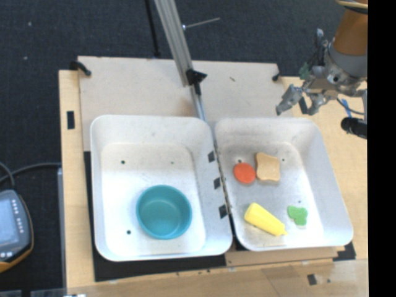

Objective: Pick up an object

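Note:
The right bin [322, 153] holds an orange round piece [244, 173], a tan bread-like slice [268, 167] touching it, a yellow wedge [264, 219] near the front, and a small green piece [297, 215] at the front right. My gripper [298, 103] hangs above the bin's far right corner, well back from these objects. Its two fingers are spread apart with nothing between them. The orange-banded wrist [350, 33] rises above it at the frame's right.
A teal bowl [163, 211] sits in the left bin [111, 141] toward its front. A slanted metal rail [176, 39] runs down from the top to the gap between the bins. A handheld device [13, 228] lies at the far left.

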Controlling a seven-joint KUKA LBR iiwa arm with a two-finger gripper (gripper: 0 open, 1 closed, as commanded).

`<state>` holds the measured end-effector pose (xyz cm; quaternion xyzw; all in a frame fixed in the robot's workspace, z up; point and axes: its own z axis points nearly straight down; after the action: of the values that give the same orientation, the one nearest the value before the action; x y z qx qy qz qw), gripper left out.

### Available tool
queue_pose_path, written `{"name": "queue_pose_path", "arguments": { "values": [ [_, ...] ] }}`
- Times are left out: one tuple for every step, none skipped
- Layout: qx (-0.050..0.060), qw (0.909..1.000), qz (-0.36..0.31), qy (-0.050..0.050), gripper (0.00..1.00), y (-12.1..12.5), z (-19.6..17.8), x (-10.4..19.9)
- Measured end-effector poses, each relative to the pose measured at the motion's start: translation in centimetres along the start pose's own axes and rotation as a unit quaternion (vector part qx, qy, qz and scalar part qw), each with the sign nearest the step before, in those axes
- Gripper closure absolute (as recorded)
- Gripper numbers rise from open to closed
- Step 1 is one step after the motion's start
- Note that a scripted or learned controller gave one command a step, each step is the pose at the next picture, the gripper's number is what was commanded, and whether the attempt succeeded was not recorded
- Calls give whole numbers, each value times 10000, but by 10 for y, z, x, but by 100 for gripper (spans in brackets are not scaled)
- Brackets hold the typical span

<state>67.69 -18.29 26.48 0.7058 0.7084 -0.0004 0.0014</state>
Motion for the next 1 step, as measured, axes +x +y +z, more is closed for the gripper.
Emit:
{"name": "queue_pose_path", "arguments": {
  "values": [
    [3,10000,-4,-5,0,0,0,0]
  ]
}}
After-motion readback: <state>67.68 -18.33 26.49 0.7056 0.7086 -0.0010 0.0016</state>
